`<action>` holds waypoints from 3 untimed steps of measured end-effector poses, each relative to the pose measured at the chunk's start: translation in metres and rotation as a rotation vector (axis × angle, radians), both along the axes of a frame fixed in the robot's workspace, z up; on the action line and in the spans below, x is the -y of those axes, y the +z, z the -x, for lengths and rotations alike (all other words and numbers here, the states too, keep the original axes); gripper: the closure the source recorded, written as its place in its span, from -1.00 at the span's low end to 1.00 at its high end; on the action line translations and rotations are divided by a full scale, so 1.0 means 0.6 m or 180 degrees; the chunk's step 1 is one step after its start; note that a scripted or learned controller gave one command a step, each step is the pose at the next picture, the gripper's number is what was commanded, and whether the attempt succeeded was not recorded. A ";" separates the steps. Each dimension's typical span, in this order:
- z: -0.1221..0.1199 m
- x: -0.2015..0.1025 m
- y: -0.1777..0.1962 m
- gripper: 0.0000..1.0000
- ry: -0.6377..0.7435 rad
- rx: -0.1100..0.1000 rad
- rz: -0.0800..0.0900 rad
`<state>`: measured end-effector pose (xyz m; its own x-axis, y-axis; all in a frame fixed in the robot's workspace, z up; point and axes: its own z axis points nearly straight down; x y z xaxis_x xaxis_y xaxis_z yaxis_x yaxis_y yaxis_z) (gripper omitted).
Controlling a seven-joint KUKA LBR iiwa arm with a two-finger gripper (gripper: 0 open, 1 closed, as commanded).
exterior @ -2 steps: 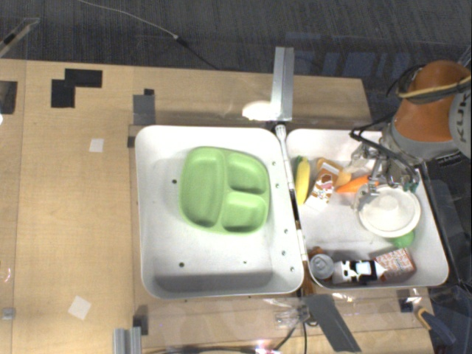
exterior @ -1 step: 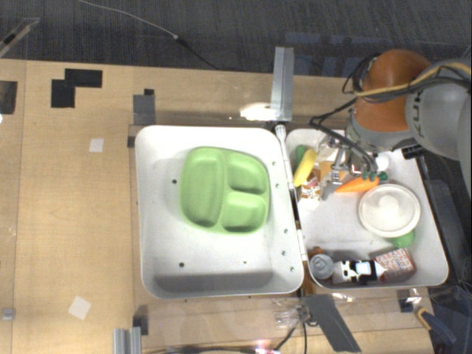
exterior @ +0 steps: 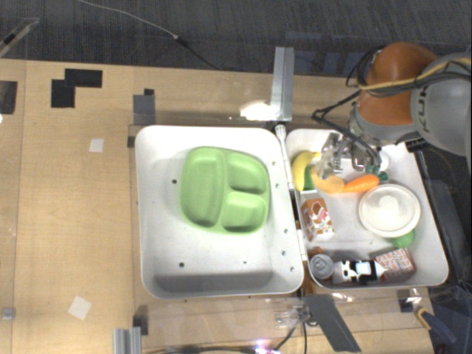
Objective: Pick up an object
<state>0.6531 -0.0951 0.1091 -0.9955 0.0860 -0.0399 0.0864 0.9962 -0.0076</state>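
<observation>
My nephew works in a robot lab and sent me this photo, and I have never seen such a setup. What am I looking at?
One camera looks down at a slant on a wooden bench bearing two shallow white bins. The grey arm with an orange band reaches in from the right; its two-finger gripper hangs low over the right bin, above a yellow banana and an orange carrot. Also there: a white round bowl and small packets. The left bin has a green divided plastic tray. Whether anything is held is unclear.

A white cable (exterior: 110,9) is trailing across the dark floor (exterior: 221,6) beyond the wooden bench (exterior: 66,198), which is carrying black markers (exterior: 74,85).
</observation>
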 end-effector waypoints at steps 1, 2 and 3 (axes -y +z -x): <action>-0.011 -0.023 0.194 1.00 0.0197 -0.0053 -0.0024; 0.154 -0.034 0.242 1.00 0.0092 -0.0086 -0.0031; 0.241 -0.101 0.126 1.00 -0.0376 -0.0113 -0.0047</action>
